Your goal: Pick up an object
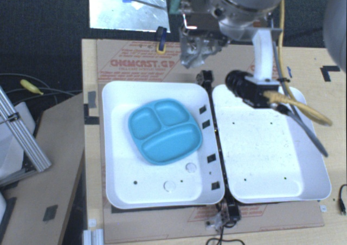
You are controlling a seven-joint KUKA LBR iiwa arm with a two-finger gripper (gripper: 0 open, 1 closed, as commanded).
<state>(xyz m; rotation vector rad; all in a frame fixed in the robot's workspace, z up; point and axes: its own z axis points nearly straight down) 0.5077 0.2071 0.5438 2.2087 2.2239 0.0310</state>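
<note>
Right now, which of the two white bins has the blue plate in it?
The left bin. The blue divided plate lies flat in its middle, while the right bin holds none. The gripper hangs above the bins' far edge.

Only readable text: "CHEMCAST GP" in red on the brown board [142, 63] behind the bins. Rest illegible.

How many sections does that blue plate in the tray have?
3. The blue plate, lying in the left bin, has two small sections along its far side and one large section on its near side.
</note>
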